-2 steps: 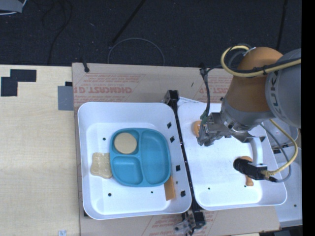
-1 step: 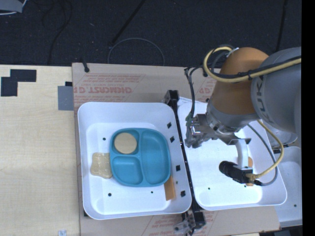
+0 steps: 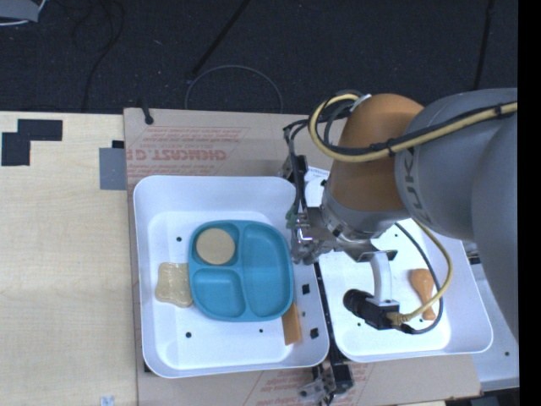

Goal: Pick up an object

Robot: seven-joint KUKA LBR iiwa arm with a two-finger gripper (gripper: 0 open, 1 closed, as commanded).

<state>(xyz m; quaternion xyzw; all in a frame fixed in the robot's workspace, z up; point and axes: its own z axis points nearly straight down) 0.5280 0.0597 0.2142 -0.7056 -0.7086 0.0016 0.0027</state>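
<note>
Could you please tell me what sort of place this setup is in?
Probably a robotics lab: a robot arm reaches over white bins, one holding a blue divided tray, with loose cables trailing behind.

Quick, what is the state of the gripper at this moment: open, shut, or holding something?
Gripper: state cannot be told; it is at the edge of the bin that holds the blue tray.

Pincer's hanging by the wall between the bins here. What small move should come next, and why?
Probably a short shift toward the view's lower edge, to bring the pincer above the brown block. The pincer sits over the right wall of the left bin, beside the blue tray, not above any small item, and the block looks the nearest one.
</note>
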